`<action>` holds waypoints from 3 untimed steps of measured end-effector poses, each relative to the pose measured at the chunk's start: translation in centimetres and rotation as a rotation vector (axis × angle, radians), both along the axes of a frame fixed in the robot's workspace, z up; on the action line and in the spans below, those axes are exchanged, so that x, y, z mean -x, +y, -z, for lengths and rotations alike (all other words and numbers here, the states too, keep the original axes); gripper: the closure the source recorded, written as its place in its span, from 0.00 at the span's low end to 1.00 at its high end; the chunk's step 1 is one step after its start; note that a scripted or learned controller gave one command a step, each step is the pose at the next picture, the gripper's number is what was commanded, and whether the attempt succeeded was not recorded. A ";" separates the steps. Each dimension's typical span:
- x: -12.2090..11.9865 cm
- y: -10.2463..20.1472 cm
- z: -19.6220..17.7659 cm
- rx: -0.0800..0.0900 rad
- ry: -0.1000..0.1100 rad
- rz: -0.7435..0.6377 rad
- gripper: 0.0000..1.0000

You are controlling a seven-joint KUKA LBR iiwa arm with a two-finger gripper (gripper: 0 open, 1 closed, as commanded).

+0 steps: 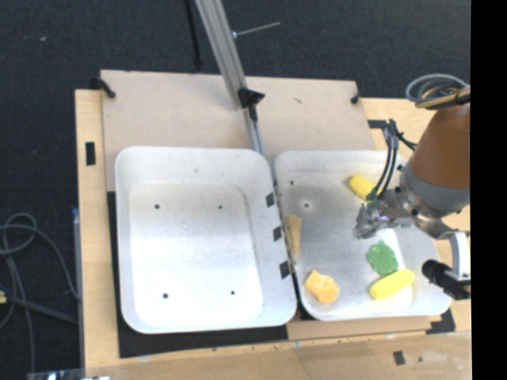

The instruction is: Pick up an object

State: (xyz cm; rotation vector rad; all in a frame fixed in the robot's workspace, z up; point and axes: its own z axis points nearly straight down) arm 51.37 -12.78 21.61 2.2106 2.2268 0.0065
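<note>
On the left side of the surface (93, 212), a shallow white bin (198, 240) is seen, and only small dark dots are noticed on its floor. Behind it, a pale board (174, 109) is laid flat, and a grey metal rail (222, 38) is set at a slant, running down towards the place where the two bins meet. Some dark cables (28, 252) are seen on the floor at the far left.

Just beside the first bin, the right bin (317, 184) is placed, their edges almost touching. Along its left wall, a thin tan piece (293, 234) is seen. Near the front edge, an orange-yellow chunk (322, 286) is lying. Further right, a small yellow object (361, 186) is found near the back of the bin, close to the black hoses of the arm. Below it, a green object (383, 258) is lying, and a longer yellow object (391, 284) is touching it or is just beside it at the front.

The pincer (369, 222) is held low over the floor of the right bin, between the small yellow object and the green object. Nothing is seen between its parts, and whether it is wide or narrow cannot be told. Above it, the orange band (444, 149) of the arm is seen at the right.
</note>
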 end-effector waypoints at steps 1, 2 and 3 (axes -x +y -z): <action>-1.2 4.9 0.5 0.000 0.003 0.000 1.00; -2.5 9.4 -0.8 -0.001 0.003 0.000 1.00; -3.6 15.2 -2.1 -0.002 0.004 -0.001 1.00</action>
